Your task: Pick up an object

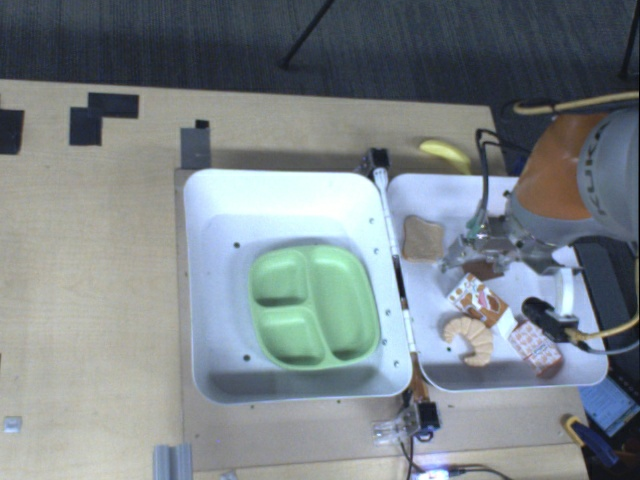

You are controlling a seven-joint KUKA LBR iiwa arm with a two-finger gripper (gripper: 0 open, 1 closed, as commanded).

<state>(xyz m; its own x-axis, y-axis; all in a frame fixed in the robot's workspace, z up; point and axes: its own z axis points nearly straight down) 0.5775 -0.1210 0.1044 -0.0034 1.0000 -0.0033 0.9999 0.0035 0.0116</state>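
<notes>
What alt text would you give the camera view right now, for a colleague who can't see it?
The grey arm's gripper is low in the right white bin, above a brown slice of toast, a tan croissant and two red-and-white snack packets. The left white bin holds a green divided plastic tray.

A green tray (313,305) with three parts sits in the left bin (205,268). In the right bin (590,368), the pincer (487,251) hangs at twelve o'clock from a croissant (470,336) and snack packets (476,299).
</notes>
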